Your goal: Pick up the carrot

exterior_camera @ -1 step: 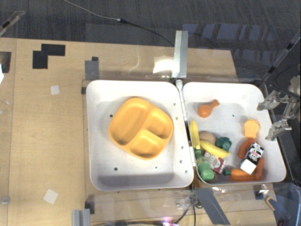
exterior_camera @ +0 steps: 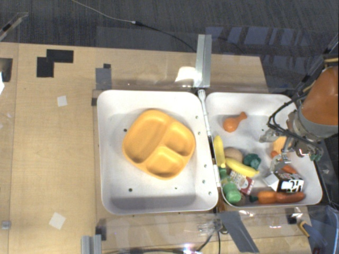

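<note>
Along the right bin's [exterior_camera: 318,192] front wall, the carrot [exterior_camera: 275,197] is lying, just below the gripper [exterior_camera: 280,160]. Finger state: cannot tell.

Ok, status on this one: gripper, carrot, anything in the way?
Gripper low over right bin, right side. Carrot lies at front edge, untouched. White-black packet crowds it.

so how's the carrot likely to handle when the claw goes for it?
The carrot looks like a rigid, smooth toy, so probably stiff and a bit slippery. Its long rounded shape suggests it could roll or pivot if nudged off-centre. It lies against the right bin front wall among other items, so a push would likely jam rather than slide it. The claw sits above it.
</note>
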`<action>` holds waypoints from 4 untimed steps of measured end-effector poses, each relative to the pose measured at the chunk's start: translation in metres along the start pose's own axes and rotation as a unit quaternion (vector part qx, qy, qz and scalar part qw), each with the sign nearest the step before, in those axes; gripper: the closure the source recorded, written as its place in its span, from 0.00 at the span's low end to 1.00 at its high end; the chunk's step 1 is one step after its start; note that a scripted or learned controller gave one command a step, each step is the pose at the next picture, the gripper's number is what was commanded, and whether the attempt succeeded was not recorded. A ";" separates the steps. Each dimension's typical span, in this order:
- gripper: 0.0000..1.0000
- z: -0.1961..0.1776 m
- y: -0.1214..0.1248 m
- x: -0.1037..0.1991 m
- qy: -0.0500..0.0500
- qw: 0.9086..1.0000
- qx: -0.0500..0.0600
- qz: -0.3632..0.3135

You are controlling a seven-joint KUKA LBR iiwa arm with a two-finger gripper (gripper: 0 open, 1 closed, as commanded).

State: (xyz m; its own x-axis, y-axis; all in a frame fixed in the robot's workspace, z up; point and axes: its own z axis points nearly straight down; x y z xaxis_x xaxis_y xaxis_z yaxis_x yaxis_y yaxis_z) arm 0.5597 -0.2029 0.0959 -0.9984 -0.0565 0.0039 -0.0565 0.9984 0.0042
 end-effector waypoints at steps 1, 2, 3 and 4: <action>0.00 0.008 0.000 -0.033 -0.007 0.996 0.003 0.089; 1.00 -0.003 0.001 -0.037 -0.010 0.996 0.003 0.086; 1.00 -0.041 0.050 -0.036 -0.006 0.988 0.001 0.156; 1.00 -0.030 0.017 -0.094 -0.005 0.974 0.001 0.228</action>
State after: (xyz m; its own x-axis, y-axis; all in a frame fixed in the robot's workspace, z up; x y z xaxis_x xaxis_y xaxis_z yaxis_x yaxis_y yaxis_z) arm 0.6528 -0.1806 0.1258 -0.9197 0.3926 -0.0059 0.3926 0.9197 0.0016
